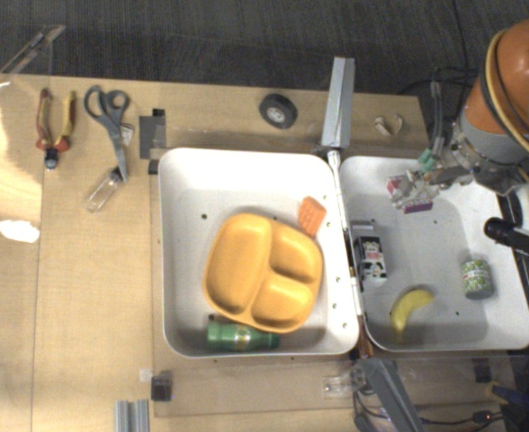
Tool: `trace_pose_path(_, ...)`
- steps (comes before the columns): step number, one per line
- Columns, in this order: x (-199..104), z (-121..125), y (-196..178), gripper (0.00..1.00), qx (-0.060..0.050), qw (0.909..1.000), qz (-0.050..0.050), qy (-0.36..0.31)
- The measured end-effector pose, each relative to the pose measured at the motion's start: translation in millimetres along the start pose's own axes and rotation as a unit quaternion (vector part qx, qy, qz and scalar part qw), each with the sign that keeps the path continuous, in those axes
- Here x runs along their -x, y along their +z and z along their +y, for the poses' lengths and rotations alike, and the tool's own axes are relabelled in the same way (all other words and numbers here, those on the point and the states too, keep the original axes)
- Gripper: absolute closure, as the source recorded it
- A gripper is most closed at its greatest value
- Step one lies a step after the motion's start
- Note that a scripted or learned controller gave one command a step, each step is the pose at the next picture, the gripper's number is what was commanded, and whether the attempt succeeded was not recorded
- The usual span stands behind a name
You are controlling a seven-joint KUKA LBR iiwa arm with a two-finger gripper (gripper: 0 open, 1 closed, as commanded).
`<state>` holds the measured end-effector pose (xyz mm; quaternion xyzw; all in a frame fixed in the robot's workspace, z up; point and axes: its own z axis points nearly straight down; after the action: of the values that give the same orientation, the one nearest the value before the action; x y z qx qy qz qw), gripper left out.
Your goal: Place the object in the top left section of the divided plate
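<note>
Jaws [411,190]: at the end of the grey arm [507,79] with its orange band, hanging over the back left part of the right bin [507,331], to the right of the divided plate; whether they stand open or closed cannot be told, and nothing can be made out between them. Right bin, contents: a small black-and-white box [370,257] against the left wall, nearest the divided plate; a yellow banana [408,308] toward the front, to the right of the plate; a small green-and-white can [477,277] further right, near the bin's right edge. Divided plate [264,271]: yellow, three sections, lying in the middle of the left bin [179,241], turned at an angle; its sections hold nothing. Orange object [311,214]: a small flat block touching the plate's upper right rim, outside the sections, on the bin floor. Green bottle [240,336]: on its side just below the plate's front rim, partly tucked under it. Bench [67,331], well to the left of the plate: red-handled pliers [52,126], grey-handled scissors [112,124], a white scrap [18,231]. Behind the plate, beyond the bin's back wall: a roll of black tape [279,111] and an upright grey metal bar [338,103].
</note>
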<state>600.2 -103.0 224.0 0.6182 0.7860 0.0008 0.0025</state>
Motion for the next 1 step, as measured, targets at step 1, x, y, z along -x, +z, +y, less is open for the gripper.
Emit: trace_pose_path(1,-87.0,-11.4,27.9,1.00,0.000,0.9992,0.001,0.041)
